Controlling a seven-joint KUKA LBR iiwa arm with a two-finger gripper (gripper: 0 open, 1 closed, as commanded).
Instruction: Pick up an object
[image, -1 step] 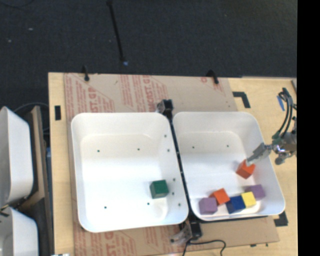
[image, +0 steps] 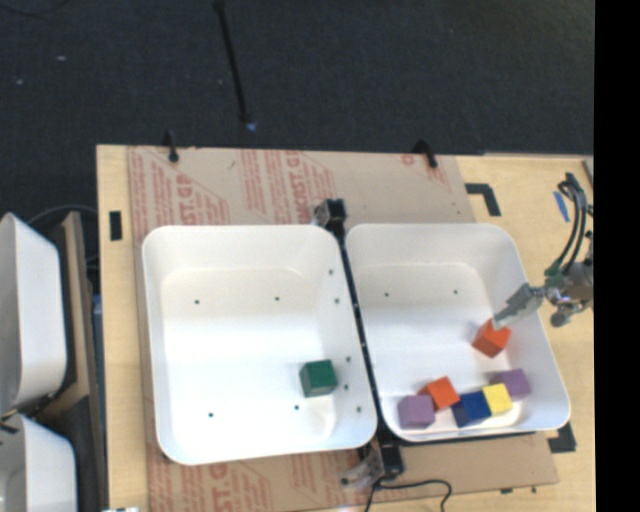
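A fixed camera looks down at a slant on a wooden bench (image: 120, 330) covered by a sheet of cardboard (image: 250, 190) printed with red lettering. Two shallow white bins sit side by side on the cardboard.

At the far left edge, part of another white container (image: 30, 300) shows beside the bench.

The left bin (image: 180, 260) holds one thing: a dark green cube (image: 318, 377), sitting toward the bin's near right corner, well apart from the walls.

A black clip (image: 330, 212) sits at the far end of the seam where the two bins meet, and another black fitting (image: 385, 462) with a cable sits at the near end.

The right bin (image: 420, 260) holds several small blocks. Along its near wall, running left to right, lie a purple block (image: 416, 410), an orange block (image: 441, 392), a blue block (image: 468, 408), a yellow block (image: 497, 400) and a second purple block (image: 514, 382). These five are clustered, several touching their neighbours.

Farther back and apart from that cluster, near the bin's right wall, is a red-orange block (image: 490, 340), tilted with a corner upward. The gripper (image: 512, 310) reaches in from the right and its grey fingers meet the top of this block. I cannot tell whether the fingers are spread or closed on it.

Behind the gripper, at the right edge, cables (image: 575, 230) rise from the wrist.
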